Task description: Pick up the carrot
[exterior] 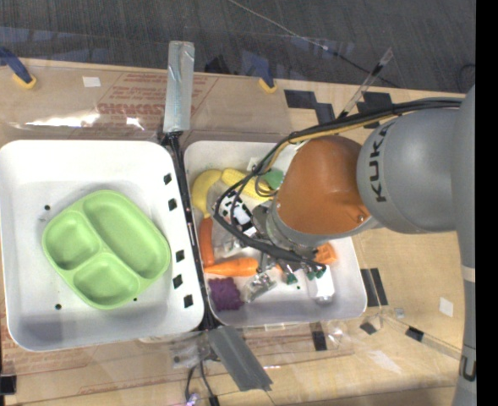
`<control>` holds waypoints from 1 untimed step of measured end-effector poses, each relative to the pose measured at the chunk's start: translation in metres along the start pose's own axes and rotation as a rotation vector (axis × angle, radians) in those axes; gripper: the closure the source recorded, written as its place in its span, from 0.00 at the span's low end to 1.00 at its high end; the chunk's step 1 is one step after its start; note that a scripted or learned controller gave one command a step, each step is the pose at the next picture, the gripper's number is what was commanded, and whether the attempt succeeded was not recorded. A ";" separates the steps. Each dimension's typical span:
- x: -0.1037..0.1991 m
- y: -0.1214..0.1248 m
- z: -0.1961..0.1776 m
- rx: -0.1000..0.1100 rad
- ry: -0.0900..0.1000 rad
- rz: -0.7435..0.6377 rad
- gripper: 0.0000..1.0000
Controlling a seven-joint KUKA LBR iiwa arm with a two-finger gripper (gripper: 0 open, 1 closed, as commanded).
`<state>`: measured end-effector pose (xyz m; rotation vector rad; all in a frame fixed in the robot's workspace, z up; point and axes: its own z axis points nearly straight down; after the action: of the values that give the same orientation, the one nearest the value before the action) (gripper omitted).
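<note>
Low in the right bin (350, 299), a carrot (232, 267) lies flat: light, stiff, smooth, best pinched mid-length. Gripper (270, 282) state can't be told.

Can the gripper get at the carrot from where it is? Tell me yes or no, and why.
Probably yes. The gripper hangs low in the right bin, just beside the carrot, whose top lies uncovered. The purple toy below it and the bin's left wall crowd it, so a clean grasp is not certain.

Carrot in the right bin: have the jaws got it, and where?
Cannot be told. The gripper hangs beside the carrot's right end, its tip hidden in clutter.
</note>
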<state>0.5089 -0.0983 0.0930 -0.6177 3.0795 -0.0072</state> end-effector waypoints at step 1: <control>-0.012 -0.007 -0.001 0.002 -0.001 -0.097 0.00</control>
<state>0.5229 -0.1002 0.0937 -0.7662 3.0444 -0.0105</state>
